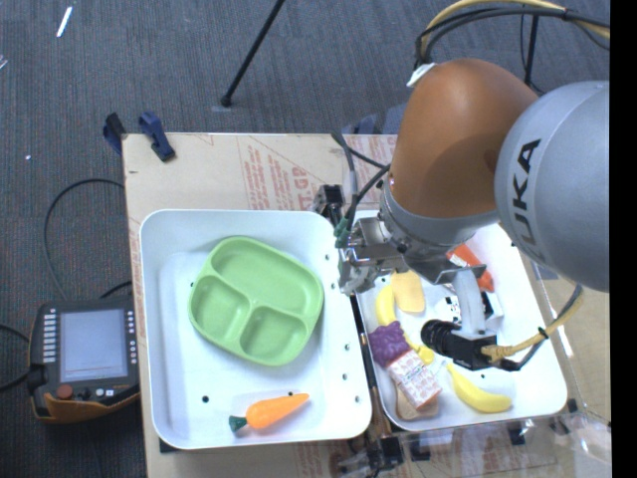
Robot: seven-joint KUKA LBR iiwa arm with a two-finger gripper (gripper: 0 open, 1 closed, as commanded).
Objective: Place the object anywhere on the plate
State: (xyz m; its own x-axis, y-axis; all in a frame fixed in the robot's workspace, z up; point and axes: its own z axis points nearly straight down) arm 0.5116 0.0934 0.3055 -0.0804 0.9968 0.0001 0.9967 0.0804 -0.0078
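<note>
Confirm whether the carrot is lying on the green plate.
No. The carrot lies on the white bin floor, apart from the green plate.

Handheld screen unit (88, 358) on carpet, tripod leg (261, 38), blue clamp (155, 135)

Dark grey carpet floor (149, 38), black tripod leg (261, 36) crossing it, cardboard-topped bench (239, 167), blue clamp (156, 135) at its corner, handheld control pendant (85, 355) with cable at left

The grey-and-orange arm (468, 157) leans over the right bin (542, 391) — bananas, a purple piece and a small carton beneath it — while the left bin (164, 366) holds a green plate (257, 300) and a carrot (271, 410).
</note>
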